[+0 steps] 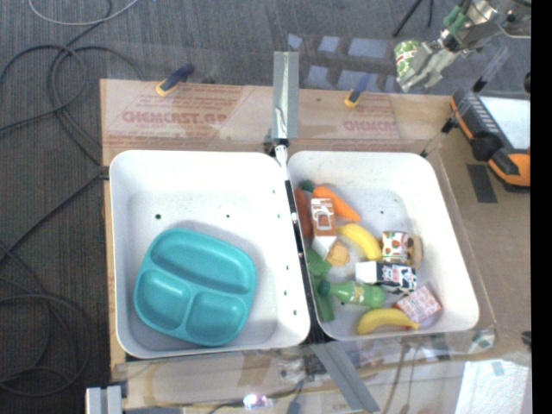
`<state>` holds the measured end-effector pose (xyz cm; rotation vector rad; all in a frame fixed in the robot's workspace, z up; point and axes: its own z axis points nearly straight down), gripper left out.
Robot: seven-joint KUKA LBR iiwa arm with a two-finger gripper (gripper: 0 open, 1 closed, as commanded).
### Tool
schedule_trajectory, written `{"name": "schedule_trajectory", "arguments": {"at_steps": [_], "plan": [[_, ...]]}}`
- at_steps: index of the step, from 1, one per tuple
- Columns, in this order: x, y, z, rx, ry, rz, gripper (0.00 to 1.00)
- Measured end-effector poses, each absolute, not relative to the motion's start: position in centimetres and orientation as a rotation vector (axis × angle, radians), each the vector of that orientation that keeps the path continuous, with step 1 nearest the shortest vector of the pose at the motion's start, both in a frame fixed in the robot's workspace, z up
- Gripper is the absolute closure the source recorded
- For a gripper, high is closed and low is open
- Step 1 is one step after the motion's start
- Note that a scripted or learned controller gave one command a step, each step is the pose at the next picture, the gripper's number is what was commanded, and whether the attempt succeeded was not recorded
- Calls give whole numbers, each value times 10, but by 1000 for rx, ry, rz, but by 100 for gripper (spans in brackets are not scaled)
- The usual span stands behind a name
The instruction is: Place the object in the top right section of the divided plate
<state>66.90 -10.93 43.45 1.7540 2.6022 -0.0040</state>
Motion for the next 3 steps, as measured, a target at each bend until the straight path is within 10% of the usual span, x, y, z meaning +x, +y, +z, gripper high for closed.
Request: {"name": "schedule_trajectory", "arguments": {"at_steps": [3], "plan": [[485, -223, 351, 1584, 2713, -1, 100]]}}
